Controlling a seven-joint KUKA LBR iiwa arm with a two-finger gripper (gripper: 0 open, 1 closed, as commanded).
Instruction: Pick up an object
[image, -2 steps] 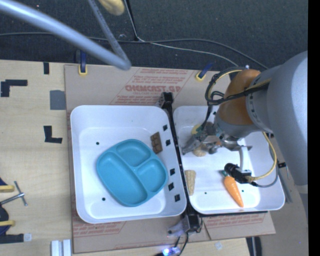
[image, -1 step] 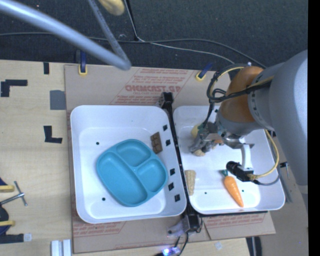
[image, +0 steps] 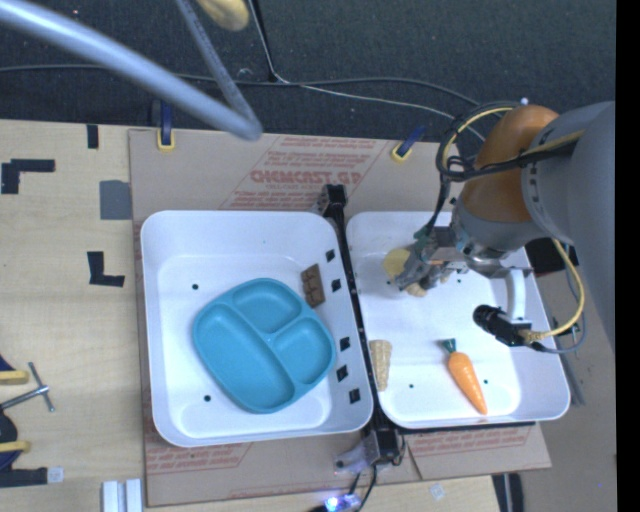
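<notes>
1. my fingers are low in the right bin, at its ten o'clock corner, over a pale yellow object.
2. i cannot tell whether they pinch it.
3. lift not yet done.

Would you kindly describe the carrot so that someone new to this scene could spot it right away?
Start with the right bin, the one the arm reaches into. Look toward its near corner, where the carrot lies flat on the white floor. It is the only bright orange, tapered thing there, with a small green top, unlike the pale tan piece by the bin's left wall and the yellowish item near the gripper.
</notes>
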